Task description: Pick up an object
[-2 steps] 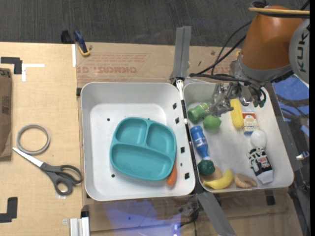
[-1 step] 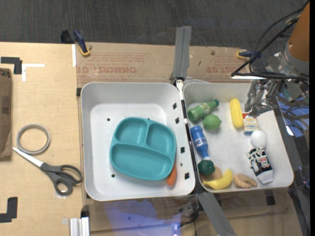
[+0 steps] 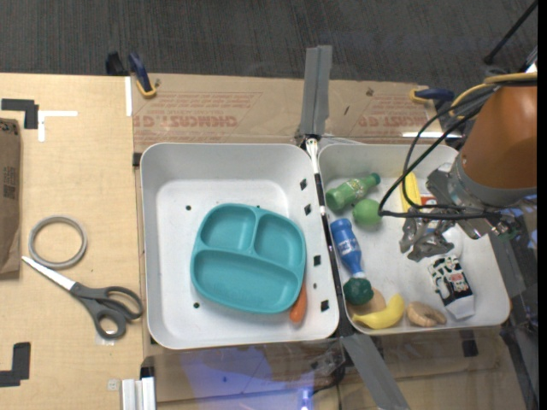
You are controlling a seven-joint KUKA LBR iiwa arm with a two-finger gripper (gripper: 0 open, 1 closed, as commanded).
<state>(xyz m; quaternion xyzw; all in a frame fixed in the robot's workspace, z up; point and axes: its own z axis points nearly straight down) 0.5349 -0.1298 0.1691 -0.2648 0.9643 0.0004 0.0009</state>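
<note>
Gripper (image 3: 425, 239) hanging mid right bin (image 3: 487, 321), jaw state unclear. Open floor lying w/ carton (image 3: 450, 285) below, blue bottle (image 3: 346, 246) and green ball (image 3: 367, 212) crowding left.

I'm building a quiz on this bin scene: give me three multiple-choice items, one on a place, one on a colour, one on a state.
1. Where does the carrot lie?
A. left bin, beside the tray
B. right bin
C. on the bench

2. What colour is the divided tray?
A. red
B. teal
C. yellow

3. How does the blue bottle sit?
A. upright
B. on its side
C. on the tray

Answers: 1 A, it rests at the tray's lower right edge; 2 B, its surface is teal; 3 B, it lies flat in the right bin.
</note>
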